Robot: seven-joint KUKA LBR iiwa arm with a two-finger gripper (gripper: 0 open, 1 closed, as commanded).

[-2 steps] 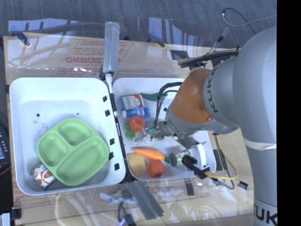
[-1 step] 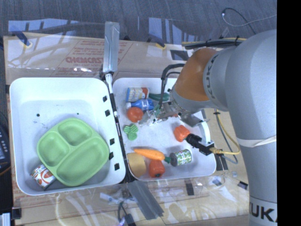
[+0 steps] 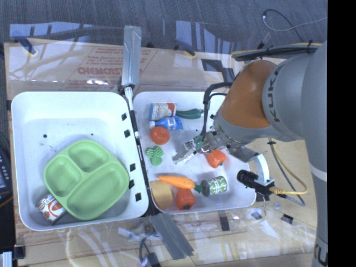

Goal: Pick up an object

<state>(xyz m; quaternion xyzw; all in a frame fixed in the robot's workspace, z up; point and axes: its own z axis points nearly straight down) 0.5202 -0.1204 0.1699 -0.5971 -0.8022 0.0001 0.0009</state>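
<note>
**Right bin crowded, gripper low over middle**

Bench carries two white bins; left bin (image 3: 28,149) has a green divided plate (image 3: 86,178) and a small can (image 3: 49,208). Right bin (image 3: 245,200) holds the pick candidates: carrot (image 3: 177,181), green-label can (image 3: 214,186), tomato (image 3: 159,134), orange piece (image 3: 216,158), bottle (image 3: 162,111).

Gripper (image 3: 192,149) sits down in the right bin's middle, beside the orange piece. Can't tell whether the jaws are spread or pressed together; nothing visibly between them.

Handling guess: all look like light, stiff plastic toys, smooth and rounded, so prone to squirting out. Carrot: take across mid-length. Can: across its sides.

Room: carrot, can and red item (image 3: 186,199) crowd the near wall; the bin's middle is more open.
</note>
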